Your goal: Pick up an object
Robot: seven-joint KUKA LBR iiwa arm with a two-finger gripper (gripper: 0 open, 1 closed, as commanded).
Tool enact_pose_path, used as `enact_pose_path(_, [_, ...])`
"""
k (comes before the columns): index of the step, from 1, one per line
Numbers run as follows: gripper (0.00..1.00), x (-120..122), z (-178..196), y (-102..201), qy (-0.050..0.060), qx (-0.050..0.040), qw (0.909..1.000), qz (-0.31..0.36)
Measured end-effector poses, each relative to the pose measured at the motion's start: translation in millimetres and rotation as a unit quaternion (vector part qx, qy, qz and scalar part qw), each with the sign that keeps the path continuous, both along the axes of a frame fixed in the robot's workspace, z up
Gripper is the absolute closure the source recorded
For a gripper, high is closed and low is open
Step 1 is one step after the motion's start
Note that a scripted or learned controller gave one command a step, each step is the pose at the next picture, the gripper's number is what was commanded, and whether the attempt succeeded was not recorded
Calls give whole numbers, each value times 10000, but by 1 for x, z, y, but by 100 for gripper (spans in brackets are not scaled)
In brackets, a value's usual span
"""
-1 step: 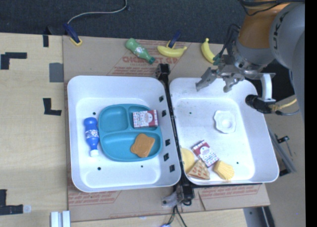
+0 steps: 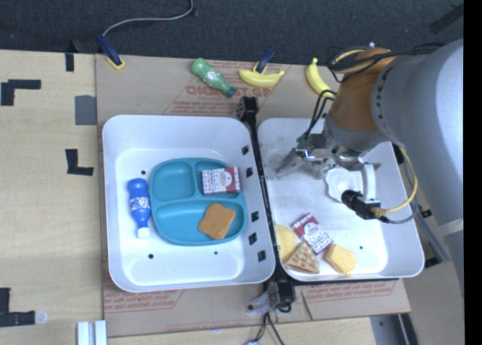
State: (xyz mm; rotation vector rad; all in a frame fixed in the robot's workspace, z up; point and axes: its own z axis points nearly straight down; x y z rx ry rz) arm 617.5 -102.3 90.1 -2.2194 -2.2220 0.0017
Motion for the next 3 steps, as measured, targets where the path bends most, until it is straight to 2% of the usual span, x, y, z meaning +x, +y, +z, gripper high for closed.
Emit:
enact_pose_path(1, [0,8,10,-40,-4,-3,10000,-6])
enact_pose_path(2, [0,-27,-1,-54,-59,-15,10000,2])
enact_pose_path(3, [0,-49,93,-65,-18,-7,10000,-6])
